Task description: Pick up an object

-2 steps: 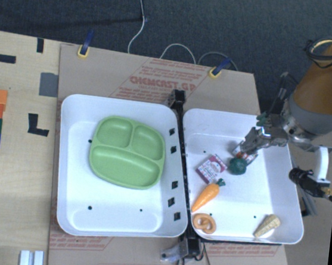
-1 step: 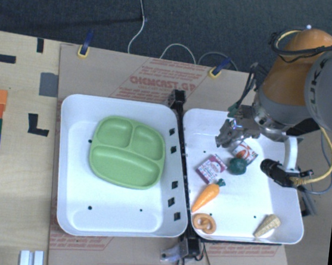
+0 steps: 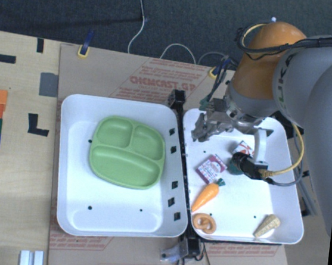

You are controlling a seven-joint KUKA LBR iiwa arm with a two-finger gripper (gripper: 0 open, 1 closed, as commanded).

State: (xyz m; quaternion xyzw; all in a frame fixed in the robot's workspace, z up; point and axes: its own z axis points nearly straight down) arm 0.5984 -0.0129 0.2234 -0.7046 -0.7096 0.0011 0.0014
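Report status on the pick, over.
End effector low over right bin's upper left corner, nothing seen between fingers. Toy carrot, pretzel, pink packet lying free. Nothing blocking.

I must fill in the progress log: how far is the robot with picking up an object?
Done: the gripper is over the right bin, near its far left corner. In hand: nothing visible between its fingers. Left: the whole pick. The carrot, the pretzel and the purple packet lie in the bin, and the green plate in the left one.

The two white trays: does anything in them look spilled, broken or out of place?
Nothing stands out. The green plate lies flat in the left tray; the carrot, pretzel and small packet lie loose but intact in the right tray.
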